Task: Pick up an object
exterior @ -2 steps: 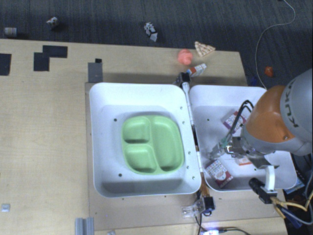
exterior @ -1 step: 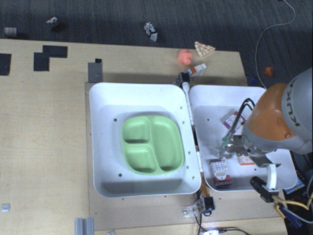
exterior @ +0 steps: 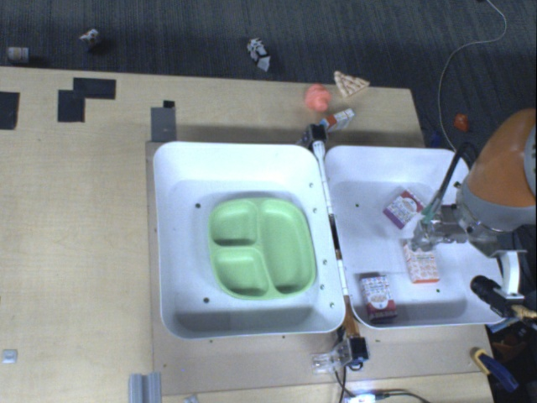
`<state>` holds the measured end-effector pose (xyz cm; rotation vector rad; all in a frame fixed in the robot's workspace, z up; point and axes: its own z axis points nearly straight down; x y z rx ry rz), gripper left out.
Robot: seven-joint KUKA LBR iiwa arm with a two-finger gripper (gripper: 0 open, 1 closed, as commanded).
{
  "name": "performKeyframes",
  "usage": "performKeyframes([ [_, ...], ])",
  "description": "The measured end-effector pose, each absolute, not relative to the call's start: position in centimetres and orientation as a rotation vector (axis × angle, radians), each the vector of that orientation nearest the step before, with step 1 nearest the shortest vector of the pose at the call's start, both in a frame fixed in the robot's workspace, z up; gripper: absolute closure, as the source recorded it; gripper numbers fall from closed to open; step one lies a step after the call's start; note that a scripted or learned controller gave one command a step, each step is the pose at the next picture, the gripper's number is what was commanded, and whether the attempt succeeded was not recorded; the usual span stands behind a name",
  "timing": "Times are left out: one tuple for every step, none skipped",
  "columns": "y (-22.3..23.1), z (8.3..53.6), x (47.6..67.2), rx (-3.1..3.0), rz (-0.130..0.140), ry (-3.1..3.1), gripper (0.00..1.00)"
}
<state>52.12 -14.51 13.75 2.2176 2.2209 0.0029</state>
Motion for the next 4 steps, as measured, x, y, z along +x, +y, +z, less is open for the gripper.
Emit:
performKeyframes([
  [-14.5, 13.7, 52.1, 2.218, 0.003, 2.221, 0.0],
  [-10.3, 9.0, 49.2, 2.202, 0.012, 2.203, 0.0],
  [-10.4, 10.3, 49.5, 2.197, 0.017, 2.196, 1.0],
  [-19.7, 10.9, 51.1, 2.216, 0.002, 2.222, 1.0],
])
